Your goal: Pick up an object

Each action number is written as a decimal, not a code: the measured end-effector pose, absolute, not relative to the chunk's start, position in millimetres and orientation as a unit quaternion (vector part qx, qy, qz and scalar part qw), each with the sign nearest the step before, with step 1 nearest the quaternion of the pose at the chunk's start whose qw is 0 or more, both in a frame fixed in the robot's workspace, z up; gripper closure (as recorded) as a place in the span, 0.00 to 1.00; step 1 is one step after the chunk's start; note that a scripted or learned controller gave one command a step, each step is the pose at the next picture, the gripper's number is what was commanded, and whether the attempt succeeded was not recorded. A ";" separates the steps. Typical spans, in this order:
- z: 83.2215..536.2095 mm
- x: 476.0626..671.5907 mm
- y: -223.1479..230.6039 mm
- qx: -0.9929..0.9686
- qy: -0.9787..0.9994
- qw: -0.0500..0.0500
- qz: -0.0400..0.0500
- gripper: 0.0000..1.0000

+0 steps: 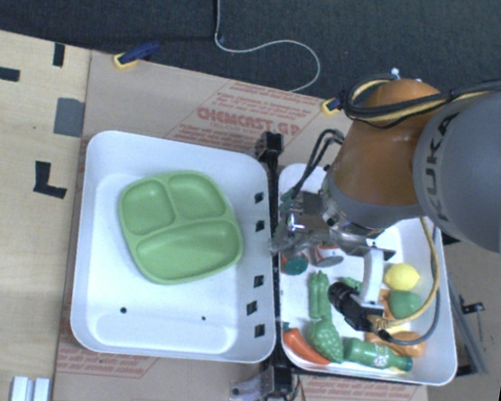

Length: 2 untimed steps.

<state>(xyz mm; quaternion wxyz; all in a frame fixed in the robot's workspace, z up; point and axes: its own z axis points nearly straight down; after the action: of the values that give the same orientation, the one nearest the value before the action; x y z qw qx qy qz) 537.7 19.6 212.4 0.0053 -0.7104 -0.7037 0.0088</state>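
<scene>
My gripper (307,250) reaches down into the right bin (432,368), near its left wall. Just below it sits a small teal round object (294,265); I cannot tell whether the gripper touches it. Several toy foods lie in the right bin: a green cucumber-like piece (317,295), a green bumpy corn-like piece (326,336), a green bottle-shaped piece (378,356), an orange-red carrot (300,347), a yellow lemon (402,276) and an orange piece (404,306). The big grey and orange arm hides the bin's upper part.
The left bin (89,311) holds a green divided plate (182,225) in its upper half. A black divider with clips (266,236) runs between the bins. Cardboard lies under both bins, and a white cable crosses the dark floor behind.
</scene>
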 end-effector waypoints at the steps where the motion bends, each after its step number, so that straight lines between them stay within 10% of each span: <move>1: 342.6 544.2 9.1 -0.707 -0.707 -0.004 -0.004 1.00; 2: 402.9 502.3 33.4 -0.706 -0.709 -0.001 -0.002 1.00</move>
<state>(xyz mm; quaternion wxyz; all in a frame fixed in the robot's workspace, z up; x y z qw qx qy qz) 502.3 33.4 402.9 -0.0012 -0.7056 -0.7086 -0.0021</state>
